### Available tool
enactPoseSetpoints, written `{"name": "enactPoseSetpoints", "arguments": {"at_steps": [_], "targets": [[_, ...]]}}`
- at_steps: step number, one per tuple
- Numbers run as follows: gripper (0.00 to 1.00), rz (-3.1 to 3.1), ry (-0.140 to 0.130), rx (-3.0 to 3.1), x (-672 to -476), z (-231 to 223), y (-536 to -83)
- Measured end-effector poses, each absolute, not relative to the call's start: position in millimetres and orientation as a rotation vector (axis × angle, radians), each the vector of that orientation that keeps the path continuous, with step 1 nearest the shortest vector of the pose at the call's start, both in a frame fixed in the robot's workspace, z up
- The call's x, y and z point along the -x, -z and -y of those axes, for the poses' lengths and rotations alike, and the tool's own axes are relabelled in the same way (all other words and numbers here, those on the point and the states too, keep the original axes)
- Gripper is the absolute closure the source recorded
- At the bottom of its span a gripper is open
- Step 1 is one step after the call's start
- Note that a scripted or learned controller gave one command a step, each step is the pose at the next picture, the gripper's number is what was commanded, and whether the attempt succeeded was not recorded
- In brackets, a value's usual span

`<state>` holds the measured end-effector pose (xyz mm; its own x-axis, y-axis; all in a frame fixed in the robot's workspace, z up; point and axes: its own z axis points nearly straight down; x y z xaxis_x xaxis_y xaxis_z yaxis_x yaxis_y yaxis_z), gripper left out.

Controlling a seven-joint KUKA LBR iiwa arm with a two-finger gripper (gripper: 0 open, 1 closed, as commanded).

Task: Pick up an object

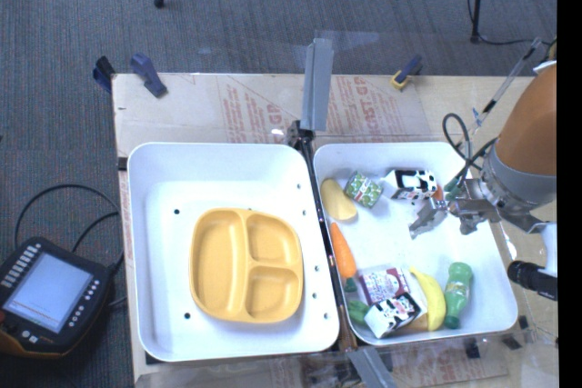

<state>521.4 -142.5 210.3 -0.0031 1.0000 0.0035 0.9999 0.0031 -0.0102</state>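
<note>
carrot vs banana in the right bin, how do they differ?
The carrot is orange and lies straight beside the bin's left wall; the banana is yellow, curved, and lies near the front right beside the green bottle. The carrot tapers toward a point; the banana stays thick along its length. Both are long toy foods lying flat in the right bin.
</note>
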Motion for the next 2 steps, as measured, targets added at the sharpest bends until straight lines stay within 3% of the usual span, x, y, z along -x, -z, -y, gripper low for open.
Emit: {"name": "enactPoseSetpoints", "arguments": {"at_steps": [1,2], "targets": [[0.0,2.257,0.017,2.188,-485.6,183.2,-104.0],[1.0,2.242,0.008,2.19,-483.6,185.7,-108.4]]}}
